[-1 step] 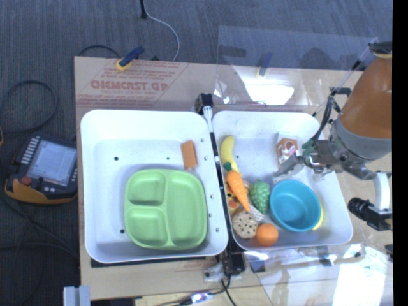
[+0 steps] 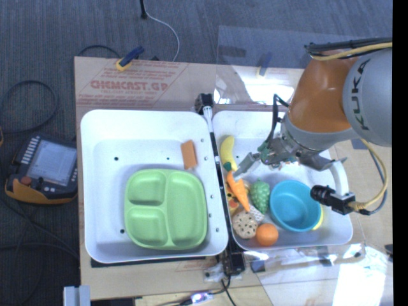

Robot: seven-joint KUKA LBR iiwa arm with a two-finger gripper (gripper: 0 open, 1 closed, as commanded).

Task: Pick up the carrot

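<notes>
though cluttered, white bins (image 2: 95, 190) (grey carpet (image 2: 57, 18))

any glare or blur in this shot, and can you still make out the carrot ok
Camera view: bright glare on the clear sheeting above the right bin and along the bench's lower right; the arm is slightly soft; the carrot reads clearly, orange against white beside the banana, with the gripper close above it; the green plate is evenly lit.
</notes>
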